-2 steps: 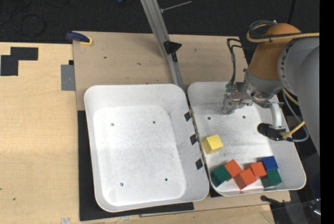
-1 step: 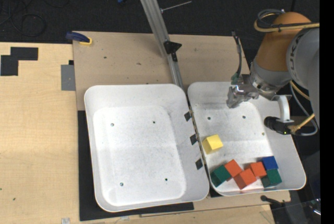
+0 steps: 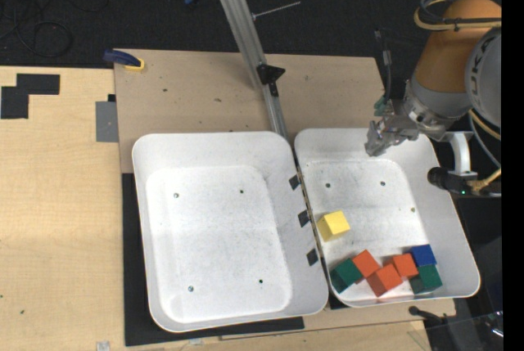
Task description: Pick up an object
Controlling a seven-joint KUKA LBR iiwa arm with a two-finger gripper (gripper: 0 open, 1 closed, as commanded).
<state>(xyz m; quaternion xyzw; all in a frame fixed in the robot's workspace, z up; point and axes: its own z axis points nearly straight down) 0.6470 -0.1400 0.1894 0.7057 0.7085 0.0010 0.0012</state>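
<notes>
My gripper (image 3: 376, 143) hangs over the far edge of the right bin (image 3: 360, 169), at the end of the grey arm with its orange band (image 3: 449, 47). Nothing shows between its fingers, and they are too small and dark to read. A yellow block (image 3: 333, 224) lies near the right bin's left wall, well in front of the gripper. Along the bin's near edge sit a green block (image 3: 346, 273), two orange blocks (image 3: 366, 263) (image 3: 404, 265), a red-orange block (image 3: 383, 281), a blue block (image 3: 422, 255) and a dark green block (image 3: 426, 281).
The left bin (image 3: 217, 227) lies beside the right one, with black clips (image 3: 304, 218) along the shared edge. A slanted aluminium rail (image 3: 246, 30) rises behind the bins. A blue and yellow clamp (image 3: 124, 59) rests at the bench's far left corner.
</notes>
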